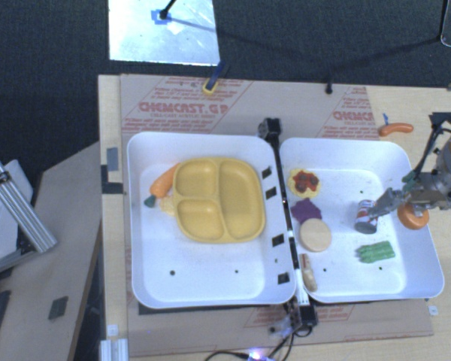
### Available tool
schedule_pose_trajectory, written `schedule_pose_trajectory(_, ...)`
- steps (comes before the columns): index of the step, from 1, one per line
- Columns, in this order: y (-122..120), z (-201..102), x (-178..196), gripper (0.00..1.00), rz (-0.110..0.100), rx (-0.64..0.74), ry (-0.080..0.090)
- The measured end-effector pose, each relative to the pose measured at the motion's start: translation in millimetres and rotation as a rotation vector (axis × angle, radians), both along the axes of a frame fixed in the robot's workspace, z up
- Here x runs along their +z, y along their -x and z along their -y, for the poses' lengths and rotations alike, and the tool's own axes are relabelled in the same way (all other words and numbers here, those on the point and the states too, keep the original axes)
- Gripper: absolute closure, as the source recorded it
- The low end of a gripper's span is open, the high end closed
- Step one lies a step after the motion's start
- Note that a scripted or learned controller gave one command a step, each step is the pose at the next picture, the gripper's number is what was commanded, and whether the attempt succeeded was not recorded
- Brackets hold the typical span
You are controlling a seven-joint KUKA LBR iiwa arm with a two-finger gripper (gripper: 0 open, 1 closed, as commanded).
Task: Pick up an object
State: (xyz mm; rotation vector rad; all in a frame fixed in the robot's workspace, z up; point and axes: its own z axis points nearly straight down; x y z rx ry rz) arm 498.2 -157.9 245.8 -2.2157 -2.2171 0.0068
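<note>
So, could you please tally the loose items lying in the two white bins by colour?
Yellow: 2, divided tray, pizza slice
Orange: 2, carrot, round piece
Purple: 1
Tan: 2, round cookie, small piece
Green: 1
Silver can: 1
Total: 9

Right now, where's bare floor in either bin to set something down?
Left white bin: the open strip along its front edge, below the yellow divided plate. Right white bin: the back middle, right of the small pizza toy, and the front middle, below the green toy. Crowded: the divider side, with purple piece and round tan disc, and around the gripper.
</note>
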Motion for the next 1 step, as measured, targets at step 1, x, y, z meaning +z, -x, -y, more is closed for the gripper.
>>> schedule_pose_trajectory(1,-2.1,-0.2,4.7,0.00,0.010,0.002,0.002)
